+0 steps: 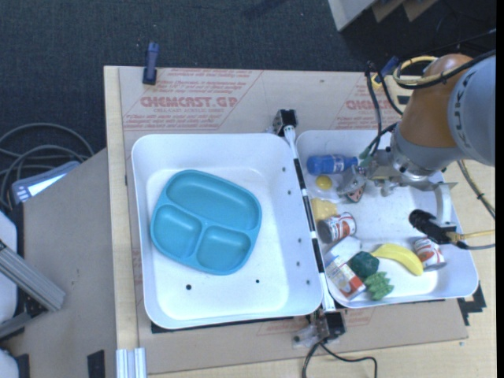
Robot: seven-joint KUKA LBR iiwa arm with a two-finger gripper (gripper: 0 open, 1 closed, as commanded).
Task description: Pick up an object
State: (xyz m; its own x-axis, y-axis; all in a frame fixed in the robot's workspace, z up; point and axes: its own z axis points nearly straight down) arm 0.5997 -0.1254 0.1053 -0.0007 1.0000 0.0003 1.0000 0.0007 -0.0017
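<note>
Your gripper hangs low at the upper left of the right bin; you cannot tell how its jaws stand. The nearest target, a blue bottle, lies beside it against the bin's upper wall. Judge it light, stiff and slippery: take it across the body. Open floor lies toward the banana.

reached in from the right, grey arm with orange band bent downward, wrist low, gripper pointed left; finger state hidden at this angle.
</note>
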